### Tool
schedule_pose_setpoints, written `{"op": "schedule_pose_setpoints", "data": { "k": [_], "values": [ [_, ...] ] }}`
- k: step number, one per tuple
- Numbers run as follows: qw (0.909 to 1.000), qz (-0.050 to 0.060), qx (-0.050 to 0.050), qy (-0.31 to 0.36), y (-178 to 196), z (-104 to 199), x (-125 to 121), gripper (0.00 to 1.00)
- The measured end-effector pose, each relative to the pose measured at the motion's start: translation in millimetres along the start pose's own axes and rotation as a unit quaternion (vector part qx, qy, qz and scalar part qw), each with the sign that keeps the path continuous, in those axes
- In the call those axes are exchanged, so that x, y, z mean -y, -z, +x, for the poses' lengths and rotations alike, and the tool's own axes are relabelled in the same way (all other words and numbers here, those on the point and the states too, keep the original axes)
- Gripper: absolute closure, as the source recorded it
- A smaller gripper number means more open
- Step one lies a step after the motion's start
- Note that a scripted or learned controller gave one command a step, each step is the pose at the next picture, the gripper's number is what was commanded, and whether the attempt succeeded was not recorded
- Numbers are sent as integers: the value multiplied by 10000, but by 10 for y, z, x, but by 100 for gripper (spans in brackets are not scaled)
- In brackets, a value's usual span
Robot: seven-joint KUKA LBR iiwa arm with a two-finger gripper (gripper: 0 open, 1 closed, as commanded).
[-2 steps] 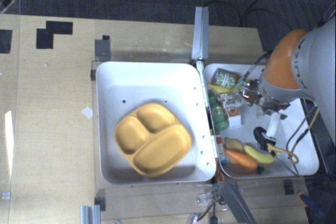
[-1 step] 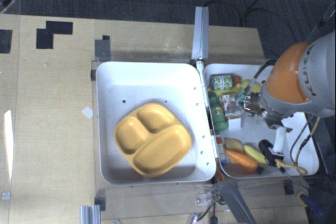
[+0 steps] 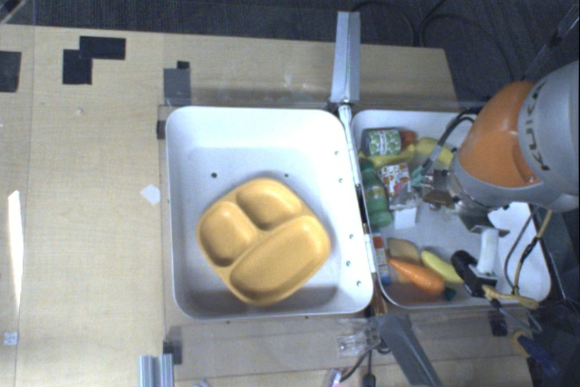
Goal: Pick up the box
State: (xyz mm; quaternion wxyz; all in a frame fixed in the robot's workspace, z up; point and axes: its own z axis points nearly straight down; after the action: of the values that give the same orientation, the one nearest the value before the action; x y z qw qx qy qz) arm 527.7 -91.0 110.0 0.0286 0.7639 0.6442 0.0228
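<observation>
Tabletop's right bin (image 3: 540,281) holds the box (image 3: 396,183), light, crushable, grip its long sides; hand (image 3: 426,192) state unclear.

Only partial grey lettering, roughly "KU", reads on the arm's wrist housing (image 3: 544,154); package labels are illegible.

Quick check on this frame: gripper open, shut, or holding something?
Gripper: cannot be told; it hangs low over the right bin, among the packed items beside the green can.
</observation>
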Motion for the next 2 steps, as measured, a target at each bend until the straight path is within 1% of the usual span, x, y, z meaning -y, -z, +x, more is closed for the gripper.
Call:
{"op": "schedule_pose_setpoints", "data": {
  "k": [1,2],
  "values": [
    [9948,328,-43,960,-42,-520,10,0],
    [9995,313,-16,22,-228,77,-170,0]
  ]
}}
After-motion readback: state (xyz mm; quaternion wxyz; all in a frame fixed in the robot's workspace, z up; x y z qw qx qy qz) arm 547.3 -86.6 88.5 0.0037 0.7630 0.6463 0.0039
